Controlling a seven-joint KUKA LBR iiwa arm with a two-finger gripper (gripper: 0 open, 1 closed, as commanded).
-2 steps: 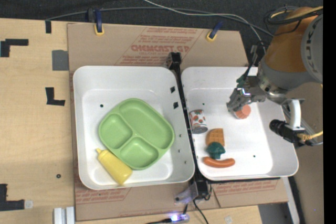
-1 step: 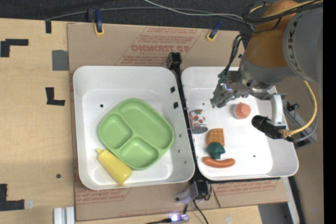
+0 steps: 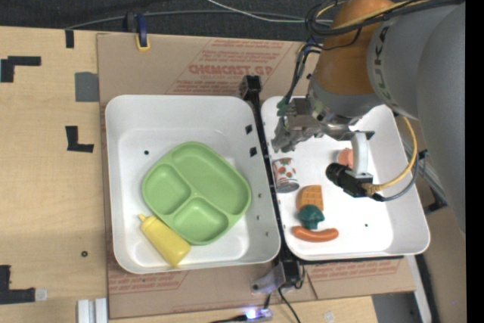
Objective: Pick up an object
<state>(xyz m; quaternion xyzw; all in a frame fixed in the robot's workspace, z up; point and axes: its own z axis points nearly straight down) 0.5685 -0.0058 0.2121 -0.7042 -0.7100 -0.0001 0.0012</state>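
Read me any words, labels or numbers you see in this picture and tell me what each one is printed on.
"CHEMCAST GP", red, slanted, on the cardboard sheet behind the left bin; the smaller red lines under it are too blurred to read.
Letters on the grey arm near the orange band, partly cut off; not readable for sure.
Print on the small can in the right bin: too small to read.

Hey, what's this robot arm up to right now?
The arm reaches over the right bin, its gripper low by the bin's left wall, just above a small can. A toy carrot and a sausage lie nearby, untouched. The left bin holds a green plate and a yellow bottle.
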